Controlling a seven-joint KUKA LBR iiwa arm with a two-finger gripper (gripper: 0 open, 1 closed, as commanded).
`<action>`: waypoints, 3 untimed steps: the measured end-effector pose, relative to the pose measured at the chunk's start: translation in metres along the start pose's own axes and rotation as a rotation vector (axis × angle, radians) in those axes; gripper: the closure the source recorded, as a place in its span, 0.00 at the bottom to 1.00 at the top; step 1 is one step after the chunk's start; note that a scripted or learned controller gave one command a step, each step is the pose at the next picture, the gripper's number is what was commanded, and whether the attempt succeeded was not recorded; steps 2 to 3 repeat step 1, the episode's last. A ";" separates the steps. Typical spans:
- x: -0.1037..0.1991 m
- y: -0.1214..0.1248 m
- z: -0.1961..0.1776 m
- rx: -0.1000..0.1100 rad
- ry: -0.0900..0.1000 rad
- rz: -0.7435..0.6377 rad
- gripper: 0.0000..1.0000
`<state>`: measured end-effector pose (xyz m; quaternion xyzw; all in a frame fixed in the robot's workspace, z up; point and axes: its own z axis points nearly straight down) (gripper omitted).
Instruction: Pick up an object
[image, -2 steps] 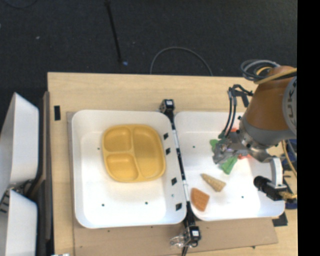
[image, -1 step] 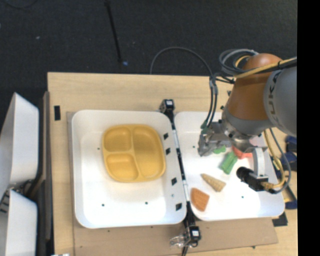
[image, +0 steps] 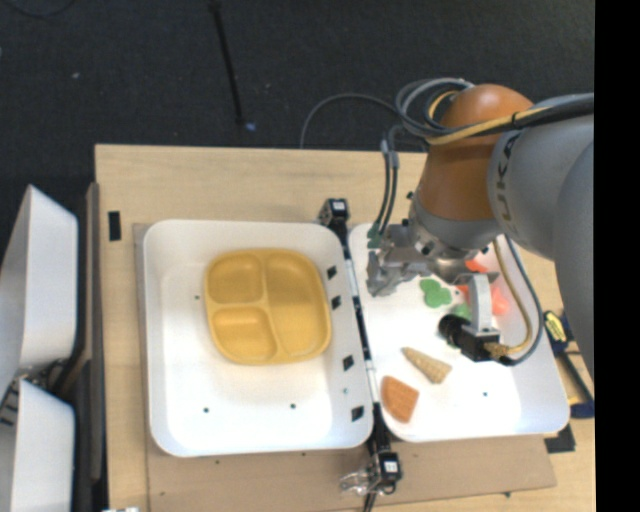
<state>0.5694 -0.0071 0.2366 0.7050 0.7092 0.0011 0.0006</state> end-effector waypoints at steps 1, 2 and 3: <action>0.047 0.012 -0.011 0.000 0.001 -0.001 1.00; 0.047 0.012 -0.011 0.000 0.001 -0.001 1.00; 0.047 0.012 -0.011 0.000 0.001 -0.001 1.00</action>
